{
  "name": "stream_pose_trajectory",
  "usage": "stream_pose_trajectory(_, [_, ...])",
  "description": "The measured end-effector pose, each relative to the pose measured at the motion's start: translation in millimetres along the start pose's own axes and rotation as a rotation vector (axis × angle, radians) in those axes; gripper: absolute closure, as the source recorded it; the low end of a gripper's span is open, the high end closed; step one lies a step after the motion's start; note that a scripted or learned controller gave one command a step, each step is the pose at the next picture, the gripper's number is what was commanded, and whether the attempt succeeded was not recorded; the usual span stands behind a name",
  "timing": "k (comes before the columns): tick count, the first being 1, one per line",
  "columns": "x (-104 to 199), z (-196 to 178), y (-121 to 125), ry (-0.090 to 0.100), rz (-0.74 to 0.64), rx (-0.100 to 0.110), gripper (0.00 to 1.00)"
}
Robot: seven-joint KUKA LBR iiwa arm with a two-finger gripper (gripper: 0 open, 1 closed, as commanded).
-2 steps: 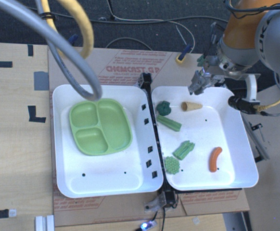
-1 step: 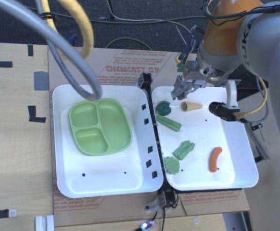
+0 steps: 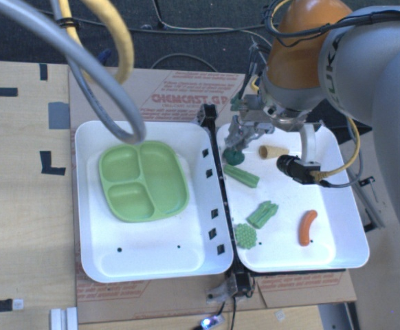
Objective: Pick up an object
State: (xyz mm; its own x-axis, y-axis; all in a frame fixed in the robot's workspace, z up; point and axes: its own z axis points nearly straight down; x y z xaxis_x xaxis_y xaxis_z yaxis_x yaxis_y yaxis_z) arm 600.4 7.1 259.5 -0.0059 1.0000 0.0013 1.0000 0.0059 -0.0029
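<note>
Camera view, then: which object was seen nearest the gripper?

A dark green round piece was seen in the right bin, close to the wall shared with the left bin. The gripper was poised just above it in the picture, very near or touching; which of the two could not be told.

Was the piece gripped?

That could not be judged. Whether the gripper was released or clenched could not be told, and nothing was seen held in it.

What was noted around the dark green round piece?

A long green stick was laid just below it, nearly touching. A small beige cone was seen to its right, near but apart. Lower down, a ridged green piece and a bumpy green ball were found, the ball farther from the dark piece. An orange sausage shape was placed well apart, down and to the right.

And farther out?

A black fitting with a cable was seen on the arm, right of the dark piece, past the cone. A green divided plate was set well to its left, in the left bin. A grey hose was draped across the upper left, with its end over the plate's top edge.
</note>
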Motion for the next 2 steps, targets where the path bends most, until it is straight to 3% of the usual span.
stream_pose_trajectory(2, [90.7, 11.9, -44.0, 0.000, -0.001, 0.001, 1.00])
